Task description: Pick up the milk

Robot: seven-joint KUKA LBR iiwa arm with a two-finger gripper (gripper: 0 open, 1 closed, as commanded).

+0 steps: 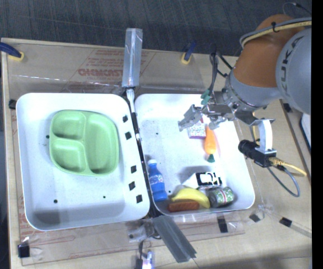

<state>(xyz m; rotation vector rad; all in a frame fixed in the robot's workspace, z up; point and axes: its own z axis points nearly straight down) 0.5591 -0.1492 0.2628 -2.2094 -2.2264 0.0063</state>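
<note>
From here I see my gripper low over the right bin, its two fingers spread apart with nothing between them. Just below the fingertips lies a small white and pink carton, which I take for the milk; I cannot tell whether the fingers touch it. Right beside the carton, under the wrist, sits an orange carrot.

Further from the gripper, toward the near wall of the same bin, I see a black-and-white pack, a green can, a yellow banana with a brown sausage against it, and a blue bottle along the divider. Well off to the gripper's far side, the left bin holds a green sectioned plate. Both bins rest on a tan bench over dark floor
</note>
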